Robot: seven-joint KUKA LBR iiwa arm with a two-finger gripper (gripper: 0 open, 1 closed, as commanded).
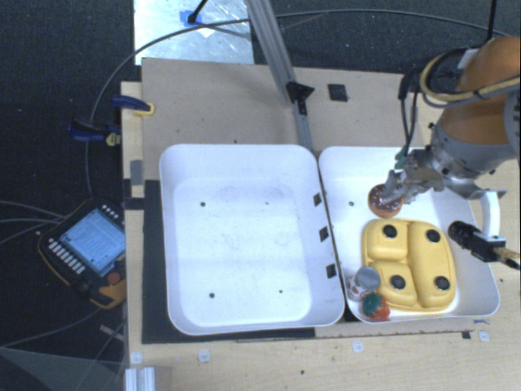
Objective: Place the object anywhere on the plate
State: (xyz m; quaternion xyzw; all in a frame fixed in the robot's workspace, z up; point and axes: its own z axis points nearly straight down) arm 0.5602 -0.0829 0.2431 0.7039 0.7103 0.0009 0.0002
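Note:
A small round brown object (383, 204) lies on the floor of the right bin (346, 182), just behind the back left corner of the yellow plate (415, 259). The plate has several compartments, each with a dark dot in it. My gripper (396, 186) reaches down from the right, and its tip overlaps the brown object's upper right edge. The tip hides how the contact stands.
The left bin (240, 235) sits beside the right one. A small grey piece (367, 278) and a red and green piece (374, 304) lie at the plate's front left corner. A black cylinder (472, 239) juts in over the right bin's right side.

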